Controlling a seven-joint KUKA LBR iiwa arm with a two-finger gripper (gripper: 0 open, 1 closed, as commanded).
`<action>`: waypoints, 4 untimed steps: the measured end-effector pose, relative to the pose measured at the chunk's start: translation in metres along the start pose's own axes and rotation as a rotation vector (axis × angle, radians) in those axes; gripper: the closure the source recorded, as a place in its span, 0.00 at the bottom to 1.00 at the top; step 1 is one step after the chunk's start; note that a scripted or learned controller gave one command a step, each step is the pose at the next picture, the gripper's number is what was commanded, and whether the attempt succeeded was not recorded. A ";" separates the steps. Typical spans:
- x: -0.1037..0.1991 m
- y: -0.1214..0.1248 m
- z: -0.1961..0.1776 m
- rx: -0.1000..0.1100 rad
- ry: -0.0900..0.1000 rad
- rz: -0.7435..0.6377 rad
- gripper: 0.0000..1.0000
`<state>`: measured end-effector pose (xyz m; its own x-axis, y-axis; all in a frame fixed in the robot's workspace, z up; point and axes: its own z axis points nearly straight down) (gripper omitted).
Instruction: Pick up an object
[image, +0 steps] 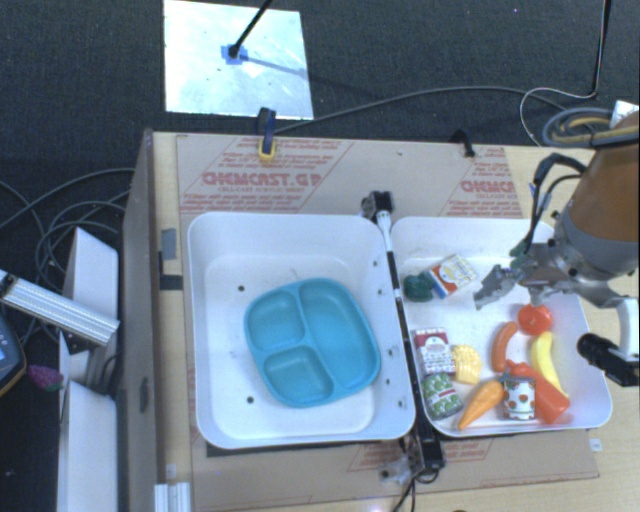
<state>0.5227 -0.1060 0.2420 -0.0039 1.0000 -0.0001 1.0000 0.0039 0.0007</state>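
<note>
My gripper (522, 283) hangs over the upper middle of the right bin (598, 400), just above a red tomato (536, 319). Nothing can be seen held in it. Below it lie an orange curved piece (502, 346), a yellow banana (545, 360), a small can (518, 393), a carrot (481, 403), a corn cob (465, 363) and a red box (432, 351). To its left sit a small carton (456, 272) and a dark green item (418, 288).
The left bin (215, 300) holds a blue divided plate (311, 341). A black clip (377, 206) sits where the two bins meet at the back. Cables run behind the bench, and a black part (606, 358) juts in at the right bin's edge.
</note>
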 end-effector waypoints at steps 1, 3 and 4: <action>-0.034 0.008 0.112 0.003 0.000 0.003 0.00; -0.042 0.000 0.148 -0.001 0.001 0.001 1.00; 0.028 0.047 0.058 -0.002 0.001 -0.001 1.00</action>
